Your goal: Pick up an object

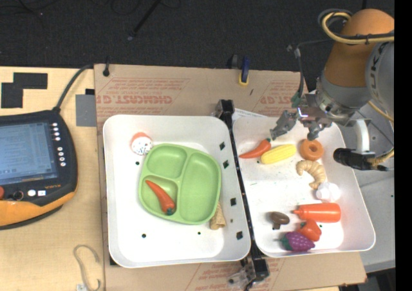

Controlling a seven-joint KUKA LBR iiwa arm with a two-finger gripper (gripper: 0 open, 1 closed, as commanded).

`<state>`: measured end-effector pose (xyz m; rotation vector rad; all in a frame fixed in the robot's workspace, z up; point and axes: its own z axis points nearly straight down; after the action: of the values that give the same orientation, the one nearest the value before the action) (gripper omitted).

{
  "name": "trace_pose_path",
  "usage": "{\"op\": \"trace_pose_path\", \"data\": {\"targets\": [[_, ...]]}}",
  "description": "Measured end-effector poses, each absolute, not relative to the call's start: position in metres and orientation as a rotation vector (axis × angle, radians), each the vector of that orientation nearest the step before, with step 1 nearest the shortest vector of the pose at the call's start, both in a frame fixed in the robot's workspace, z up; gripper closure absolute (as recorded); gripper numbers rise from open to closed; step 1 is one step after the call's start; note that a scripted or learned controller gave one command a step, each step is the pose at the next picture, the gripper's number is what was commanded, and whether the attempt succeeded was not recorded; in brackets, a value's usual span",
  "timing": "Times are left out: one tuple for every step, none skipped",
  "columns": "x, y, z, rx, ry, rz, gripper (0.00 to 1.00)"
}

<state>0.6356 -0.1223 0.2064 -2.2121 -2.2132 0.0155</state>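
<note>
My gripper hangs over the back of the right bin, its two fingers spread wide and open, with nothing between them. Just in front of it lie a yellow corn cob, an orange pepper and a brown donut. Nearer the front of the bin are a croissant, a white garlic bulb, an orange carrot, a brown mushroom, a red pepper and purple grapes.
The left bin holds a green divided plate with a red chili on it, a white-and-red ball and a tan piece. A black divider separates the bins. A tablet pendant lies far left.
</note>
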Motion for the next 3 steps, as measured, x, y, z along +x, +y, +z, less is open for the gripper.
{"op": "trace_pose_path", "data": {"targets": [[0.638,-0.123,0.216,-2.219,-2.224,0.001,0.0],[0.644,-0.128,0.162,-2.216,-2.221,0.006,0.0],[0.647,-0.123,0.118,-2.21,-2.226,0.006,0.0]]}}
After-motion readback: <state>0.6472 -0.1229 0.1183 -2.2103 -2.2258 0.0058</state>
